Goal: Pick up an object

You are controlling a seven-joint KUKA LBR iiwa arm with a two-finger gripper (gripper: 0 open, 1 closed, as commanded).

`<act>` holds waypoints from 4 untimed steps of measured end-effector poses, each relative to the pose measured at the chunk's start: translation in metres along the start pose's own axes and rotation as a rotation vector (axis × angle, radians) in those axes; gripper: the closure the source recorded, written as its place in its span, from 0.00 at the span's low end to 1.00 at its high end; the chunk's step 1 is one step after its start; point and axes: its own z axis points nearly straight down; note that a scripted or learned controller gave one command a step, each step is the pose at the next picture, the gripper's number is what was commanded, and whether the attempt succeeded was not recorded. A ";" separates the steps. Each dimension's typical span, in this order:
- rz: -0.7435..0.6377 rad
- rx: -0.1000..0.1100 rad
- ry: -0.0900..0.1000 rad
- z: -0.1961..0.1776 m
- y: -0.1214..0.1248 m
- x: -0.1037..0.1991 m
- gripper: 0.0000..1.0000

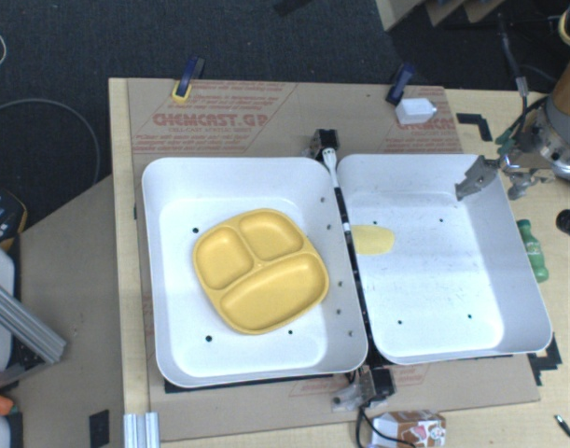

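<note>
A yellow divided plate lies in the left bin. A small, flat, pale yellow piece rests in the right bin, close to its left wall. My gripper hovers over the right bin's far right corner, well to the right of the yellow piece. Its fingers are spread open with nothing between them.
A green object lies just outside the right bin's right wall. A small white block and clamps sit on the cardboard behind the bins. Cables and a small device lie at the front edge.
</note>
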 end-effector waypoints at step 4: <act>-0.012 0.013 0.005 -0.217 -0.119 0.108 1.00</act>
